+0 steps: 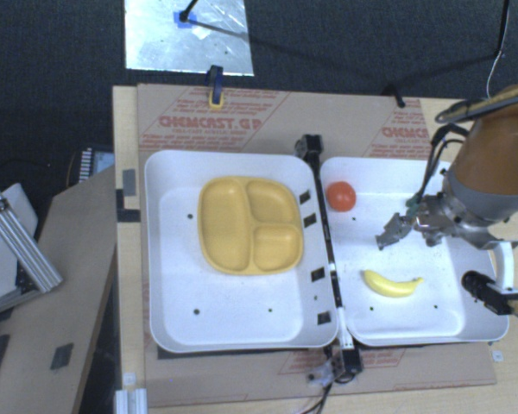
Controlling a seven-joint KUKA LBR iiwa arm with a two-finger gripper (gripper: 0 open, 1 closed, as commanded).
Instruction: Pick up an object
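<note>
While the gripper [395,231] hangs over the right bin [440,328] with its fingers spread apart and nothing between them, you have two candidates below. Your banana [392,285] lies at about six o'clock from the fingertips, near them, flat on the bin floor; your orange ball [341,196] sits at about ten o'clock, close to the divider. Choose the banana, I'd judge: turn the fingers to straddle its narrow width, centre on the middle of the curve, then descend squarely before closing. Ignore the yellow tray [249,225] in the left bin [173,309].
</note>
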